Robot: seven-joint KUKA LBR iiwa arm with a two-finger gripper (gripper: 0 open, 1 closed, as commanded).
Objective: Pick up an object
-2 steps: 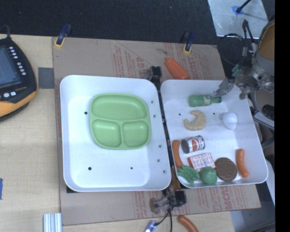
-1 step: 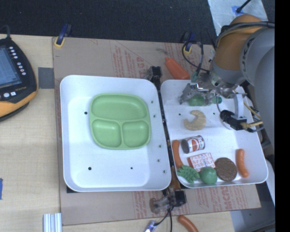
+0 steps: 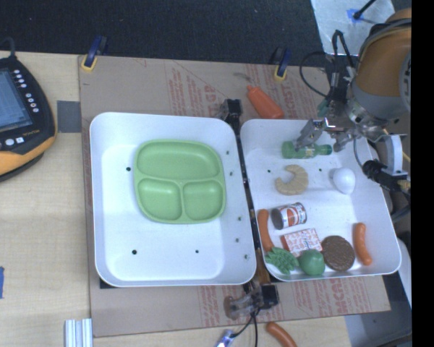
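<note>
While the arm reaches in from the right: its hand (image 3: pixel 312 137) is low over the far end of the right bin (image 3: pixel 387 215).
Hand: the fingers look spread a little; whether they grip anything I cannot tell.
Green bottle: a small green bottle (image 3: pixel 307 150) lies on its side just under the fingertips, touching or almost touching them.
Right bin, other things: a tan crescent cookie (image 3: pixel 293 180), a white egg (image 3: pixel 343 180), a small can (image 3: pixel 288 215), a brown patty (image 3: pixel 338 252), two sausages (image 3: pixel 361 243) and green vegetables (image 3: pixel 296 261) near the front.
Left bin: the left bin (image 3: pixel 112 215) holds a green divided plate (image 3: pixel 180 180).
Counter: a carrot (image 3: pixel 263 102) lies on the counter (image 3: pixel 36 237) behind the bins; a tablet controller (image 3: pixel 14 118) sits far left.
</note>
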